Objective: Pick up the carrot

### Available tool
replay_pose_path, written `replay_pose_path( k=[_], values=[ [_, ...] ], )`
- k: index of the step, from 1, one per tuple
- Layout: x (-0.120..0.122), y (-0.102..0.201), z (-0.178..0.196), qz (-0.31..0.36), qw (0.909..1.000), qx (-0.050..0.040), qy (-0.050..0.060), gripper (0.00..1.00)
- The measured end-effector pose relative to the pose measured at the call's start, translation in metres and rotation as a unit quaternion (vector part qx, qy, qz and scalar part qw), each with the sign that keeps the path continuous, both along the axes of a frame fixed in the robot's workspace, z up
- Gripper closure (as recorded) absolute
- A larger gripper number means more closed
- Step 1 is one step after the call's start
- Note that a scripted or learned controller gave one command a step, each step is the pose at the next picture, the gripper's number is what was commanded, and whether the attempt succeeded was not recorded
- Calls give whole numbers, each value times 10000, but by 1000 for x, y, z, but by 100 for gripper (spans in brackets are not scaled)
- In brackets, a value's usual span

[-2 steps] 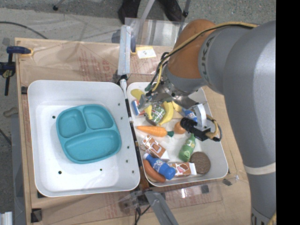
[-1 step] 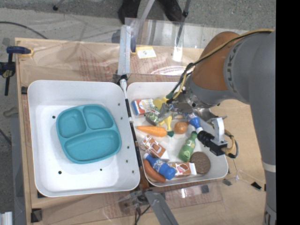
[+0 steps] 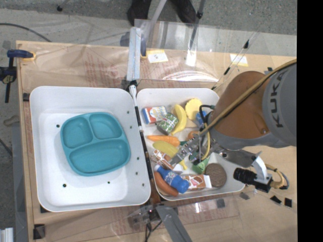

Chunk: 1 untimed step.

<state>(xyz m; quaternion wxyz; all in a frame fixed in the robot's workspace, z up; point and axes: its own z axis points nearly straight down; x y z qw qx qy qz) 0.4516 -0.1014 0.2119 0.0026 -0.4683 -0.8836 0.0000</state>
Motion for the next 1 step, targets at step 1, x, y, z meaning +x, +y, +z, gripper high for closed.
replay_pose_path(
  k=[1],
  values=[
    [0,0,0,-2,10000,0,-3,0]
  ],
)
